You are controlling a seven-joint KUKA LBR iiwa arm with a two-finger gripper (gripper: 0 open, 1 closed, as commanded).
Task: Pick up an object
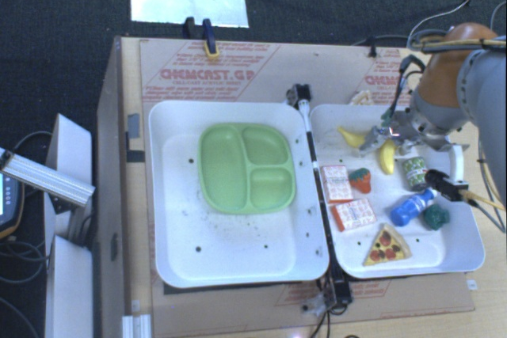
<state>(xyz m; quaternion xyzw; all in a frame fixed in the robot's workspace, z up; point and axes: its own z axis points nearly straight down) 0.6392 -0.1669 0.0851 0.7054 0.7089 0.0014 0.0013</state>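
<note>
Right bin [463, 253], white, shallow; holds all loose items.
- Banana [351, 137]: yellow, lying flat, upper left of bin.
- Second yellow piece [386, 157]: near-upright in view, just right of banana.
- Two red-and-white packets [337, 182], [353, 213]: flat, beside left wall.
- Strawberry [361, 179]: red, green top, touching upper packet.
- Green-patterned can [413, 171]: on side.
- Blue bottle [410, 207]: on side, cap pointing upper right.
- Dark green lump [436, 216]: just right of bottle.
- Pizza slice [386, 245]: flat, near front wall.

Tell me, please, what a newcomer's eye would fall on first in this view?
Probably the green divided plate, lying alone in the left bin. Next, the right bin with its scatter of toy food: a pizza slice near the front, a blue bottle, and two bananas at the back, where the gripper hangs over them.
</note>
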